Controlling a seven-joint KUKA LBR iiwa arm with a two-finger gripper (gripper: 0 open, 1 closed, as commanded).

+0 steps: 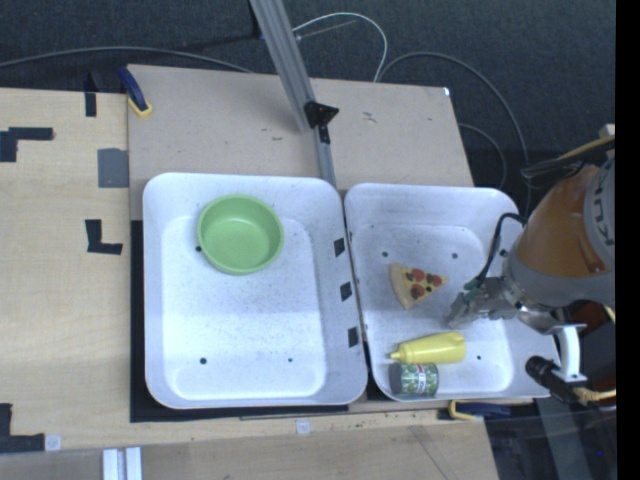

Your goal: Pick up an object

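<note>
I'm hovering my gripper [466, 306] above the mustard bottle [431, 348]; finger state unclear; next, descend onto it.

A pale wooden tabletop [60, 298] carries two white bins side by side, the left bin [170, 368] and the right bin [400, 203], edges touching. Dark tape marks [98, 236] dot the wood at the left. A grey pole [285, 48] slants down from the top and ends near where the bins meet, with a black clamp [320, 114] on it. Thin cables [350, 23] loop over the dark floor [520, 28] behind. A blue and yellow clip [133, 90] sits at the board's far corner.
</note>
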